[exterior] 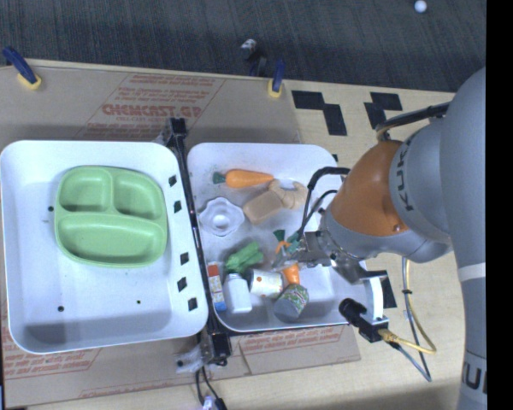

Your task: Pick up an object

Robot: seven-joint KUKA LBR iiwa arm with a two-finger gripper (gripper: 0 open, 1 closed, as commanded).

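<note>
My gripper [288, 248] reaches down into the right bin [321, 156] from the right, under the orange wrist band. Its tip sits among the clutter near the bin's middle, just right of a green leafy toy [243, 255] and above a small orange piece [291, 274]. An orange carrot [249, 178] lies at the back of the bin, with a tan block [268, 202] in front of it. A clear round lid [221, 219] rests left of centre. At the front lie a white cup [264, 281], a grey-green can [292, 302] and a white bottle [237, 294].
The left bin [17, 314] holds a green divided plate [111, 214]. A black divider [185, 220] runs between the bins. The arm's grey body [445, 186] covers the right bin's right side. Blue clamps [21, 67] hold the cardboard base.
</note>
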